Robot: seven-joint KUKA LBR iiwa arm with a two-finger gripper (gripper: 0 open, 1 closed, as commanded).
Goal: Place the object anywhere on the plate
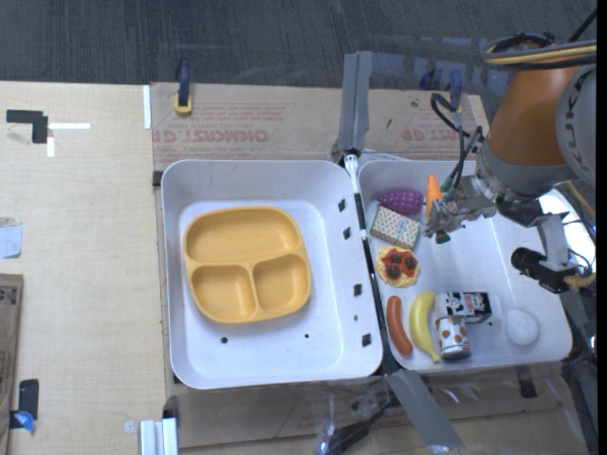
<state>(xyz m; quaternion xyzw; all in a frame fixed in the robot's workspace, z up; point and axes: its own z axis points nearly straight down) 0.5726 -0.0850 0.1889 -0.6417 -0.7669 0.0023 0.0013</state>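
I see gripper (442,227) at right-centre of frame over right bin (560,344), beside carrot (432,193); finger state: cannot tell. Yellow plate (248,263) sits left-centre.

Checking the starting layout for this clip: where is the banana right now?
The banana lies in the right bin, near its front edge, between the red sausage on its left and the small can on its right.

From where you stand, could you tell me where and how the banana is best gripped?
Grip the banana across its middle, coming straight down. It lies flat and lengthwise between the sausage and the can, so its ends are freer than its crowded sides; fingers would need to slip into those narrow gaps.
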